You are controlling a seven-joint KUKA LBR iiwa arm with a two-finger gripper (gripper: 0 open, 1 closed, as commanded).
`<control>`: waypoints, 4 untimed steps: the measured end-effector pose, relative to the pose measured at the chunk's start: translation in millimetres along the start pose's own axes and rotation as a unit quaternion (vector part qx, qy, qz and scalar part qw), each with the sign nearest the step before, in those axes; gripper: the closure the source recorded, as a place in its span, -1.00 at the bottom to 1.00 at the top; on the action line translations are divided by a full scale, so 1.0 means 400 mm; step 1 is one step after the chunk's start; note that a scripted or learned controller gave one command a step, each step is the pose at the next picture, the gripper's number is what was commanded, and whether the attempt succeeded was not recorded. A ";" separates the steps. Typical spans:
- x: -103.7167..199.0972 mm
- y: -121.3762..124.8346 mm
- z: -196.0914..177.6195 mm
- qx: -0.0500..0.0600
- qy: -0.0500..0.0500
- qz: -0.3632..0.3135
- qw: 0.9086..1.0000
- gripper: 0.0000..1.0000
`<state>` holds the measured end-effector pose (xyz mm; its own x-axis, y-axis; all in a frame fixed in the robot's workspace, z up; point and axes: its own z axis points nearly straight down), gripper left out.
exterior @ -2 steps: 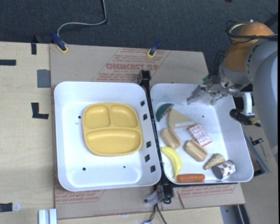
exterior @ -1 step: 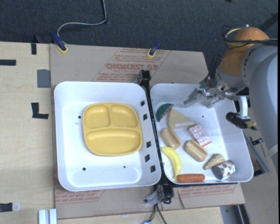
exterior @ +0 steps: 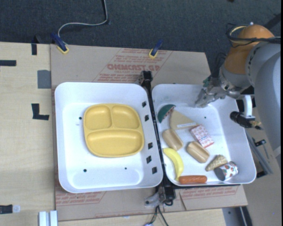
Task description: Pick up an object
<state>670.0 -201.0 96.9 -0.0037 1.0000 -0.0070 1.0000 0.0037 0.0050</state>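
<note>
My gripper (exterior: 203,99) hangs over the far part of the right bin (exterior: 236,128), above bare white floor and apart from the toy food. Nearest to it are a pale cheese wedge (exterior: 181,119) and a green melon slice (exterior: 166,111) to its left. Nearer the front lie a red-and-white packet (exterior: 201,135), a tan bread roll (exterior: 172,139), a bun (exterior: 197,151), a yellow banana (exterior: 174,161), a red sausage (exterior: 192,179), an ice-cream cone (exterior: 217,162) and a grey can (exterior: 226,171). I see nothing held by the gripper.
The left bin (exterior: 68,126) holds a yellow divided plate (exterior: 114,129). A black divider (exterior: 151,126) runs between the bins. The grey arm with its orange band (exterior: 245,51) comes in from the right. Both bins rest on cardboard (exterior: 122,65).
</note>
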 end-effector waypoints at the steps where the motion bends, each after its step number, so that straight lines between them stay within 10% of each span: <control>1: 0.000 0.000 0.000 0.000 0.000 0.000 1.000 -1.00; 2: 0.000 0.001 -0.025 0.000 -0.001 -0.001 1.000 1.00; 3: 0.001 0.000 -0.024 0.000 -0.001 -0.001 1.000 -1.00; 4: 0.001 0.001 -0.049 0.000 -0.001 -0.001 1.000 1.00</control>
<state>670.3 -200.6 116.6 -0.0053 0.9999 -0.0098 1.0000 0.0054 0.0050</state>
